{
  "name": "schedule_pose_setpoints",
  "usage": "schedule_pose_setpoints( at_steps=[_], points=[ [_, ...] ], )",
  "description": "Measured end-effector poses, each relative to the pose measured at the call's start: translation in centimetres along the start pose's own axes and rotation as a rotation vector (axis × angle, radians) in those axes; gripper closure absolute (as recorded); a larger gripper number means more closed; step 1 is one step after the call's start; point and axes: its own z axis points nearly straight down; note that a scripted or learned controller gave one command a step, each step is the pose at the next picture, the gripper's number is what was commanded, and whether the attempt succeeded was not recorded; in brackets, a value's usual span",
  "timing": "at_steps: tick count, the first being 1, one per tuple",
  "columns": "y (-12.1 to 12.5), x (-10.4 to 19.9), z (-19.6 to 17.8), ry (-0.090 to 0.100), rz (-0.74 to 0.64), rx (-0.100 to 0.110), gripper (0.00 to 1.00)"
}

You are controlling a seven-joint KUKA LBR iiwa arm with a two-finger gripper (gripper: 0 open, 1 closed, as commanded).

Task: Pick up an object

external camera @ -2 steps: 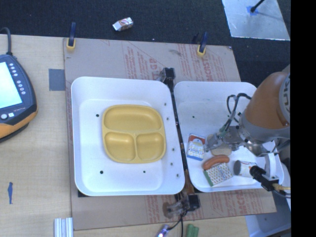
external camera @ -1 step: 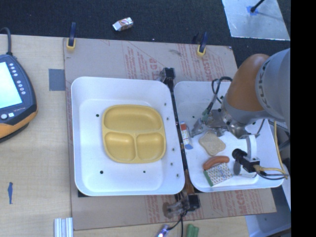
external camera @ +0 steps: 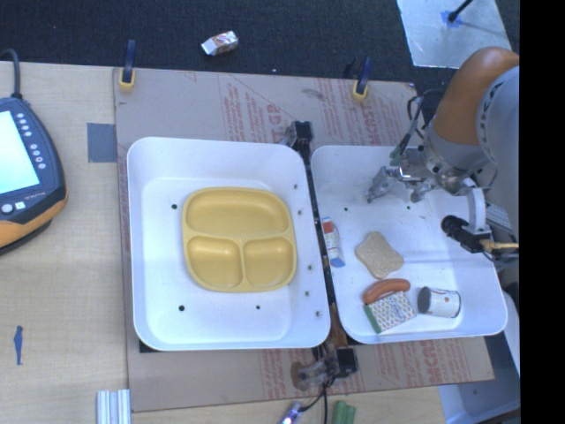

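Note:
My gripper (external camera: 394,185) hangs over the back part of the right bin (external camera: 353,170), with nothing visible between its fingers. Nearer the front of that bin lie a tan slice of bread (external camera: 379,253), a red sausage (external camera: 387,289), a small checked packet (external camera: 390,310) and a white cup on its side (external camera: 440,302). A slim tube with a red end (external camera: 331,240) rests against the bin's left wall. The bread lies about a hand's width in front of the gripper.
The left bin (external camera: 150,237) holds a yellow divided tray (external camera: 238,238). A teach pendant (external camera: 26,170) lies at the bench's left edge. Clamps (external camera: 361,76) stand along the back of the board. A crumpled wrapper (external camera: 220,43) lies on the dark floor beyond.

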Motion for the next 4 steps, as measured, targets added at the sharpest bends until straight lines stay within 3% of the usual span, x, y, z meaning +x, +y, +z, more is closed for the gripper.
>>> schedule_pose_setpoints(
  at_steps=[1,2,3,4],
  points=[
    [-6.9,6.7,-9.1,0.002,-0.001,0.001,0.0],
    [-12.7,5.8,-2.5,-0.001,-0.003,0.004,0.0],
    [-12.9,4.9,0.9,-0.001,-0.004,0.0,0.0],
    [-12.8,4.7,-0.2,-0.004,-0.007,0.0,1.0]
  ],
)
